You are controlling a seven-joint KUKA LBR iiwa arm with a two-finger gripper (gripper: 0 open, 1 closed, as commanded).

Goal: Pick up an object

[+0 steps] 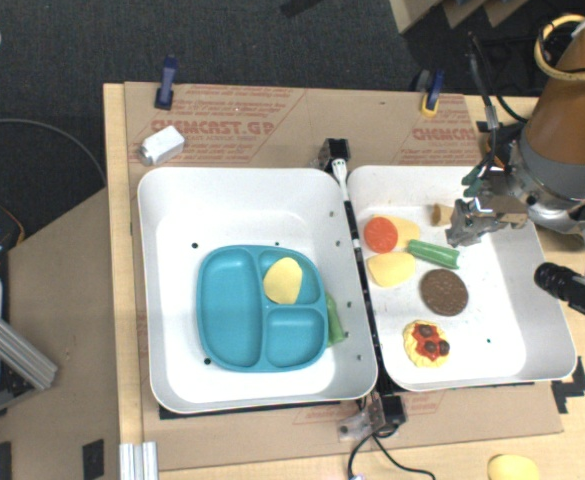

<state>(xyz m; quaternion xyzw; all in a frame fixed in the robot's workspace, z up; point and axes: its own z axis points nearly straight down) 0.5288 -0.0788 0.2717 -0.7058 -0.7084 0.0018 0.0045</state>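
Note:
The right bin (532, 358) holds several toy foods: a red-orange tomato (380, 234), a yellow piece (390, 269), a green cucumber (433, 254), a brown round cookie (443, 292) and a small pizza slice (427, 342). A tiny tan item (438, 213) lies near the bin's back. My gripper (464, 232) hangs over the right bin, just right of the cucumber's end and above it. Nothing shows between its fingers.
The left bin (172, 228) carries a teal divided plate (262, 308) with a yellow piece (284, 281) in its upper right compartment. A green strip (334, 320) lies at the plate's right edge. Clamps (166, 81) and a white block (162, 145) sit at the bench's back.

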